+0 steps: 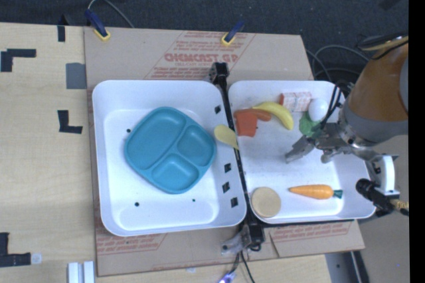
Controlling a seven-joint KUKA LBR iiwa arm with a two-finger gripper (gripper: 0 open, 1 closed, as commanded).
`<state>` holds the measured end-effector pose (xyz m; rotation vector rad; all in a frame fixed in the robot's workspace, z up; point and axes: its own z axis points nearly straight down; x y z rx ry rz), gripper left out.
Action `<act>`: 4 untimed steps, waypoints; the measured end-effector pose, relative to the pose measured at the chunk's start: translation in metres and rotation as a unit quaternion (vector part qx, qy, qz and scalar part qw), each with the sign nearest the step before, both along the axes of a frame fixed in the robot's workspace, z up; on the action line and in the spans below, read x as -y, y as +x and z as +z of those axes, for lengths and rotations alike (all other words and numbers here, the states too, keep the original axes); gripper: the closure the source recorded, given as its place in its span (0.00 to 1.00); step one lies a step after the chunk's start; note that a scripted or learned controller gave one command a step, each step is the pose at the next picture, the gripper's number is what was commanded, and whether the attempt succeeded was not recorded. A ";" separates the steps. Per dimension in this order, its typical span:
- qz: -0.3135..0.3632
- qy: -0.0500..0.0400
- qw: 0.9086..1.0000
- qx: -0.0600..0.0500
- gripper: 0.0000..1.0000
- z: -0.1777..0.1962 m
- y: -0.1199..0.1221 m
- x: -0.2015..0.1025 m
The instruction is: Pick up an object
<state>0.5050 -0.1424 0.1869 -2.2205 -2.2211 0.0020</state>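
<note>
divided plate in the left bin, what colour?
Blue, plain; the divided plate shows clearly in the camera view.

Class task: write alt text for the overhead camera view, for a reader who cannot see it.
A robot gripper hovers open over the right bin, among a banana, a carrot and a red cup. The left bin holds a blue divided plate.
</note>
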 end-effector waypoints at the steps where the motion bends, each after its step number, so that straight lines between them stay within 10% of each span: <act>1: 0.000 -0.001 1.000 0.000 0.00 -0.012 0.077 0.082; 2: 0.001 -0.002 1.000 0.004 0.00 -0.099 0.143 0.080; 3: 0.002 -0.002 1.000 0.002 1.00 -0.088 0.143 0.081; 4: 0.002 -0.002 1.000 0.002 0.00 -0.089 0.142 0.081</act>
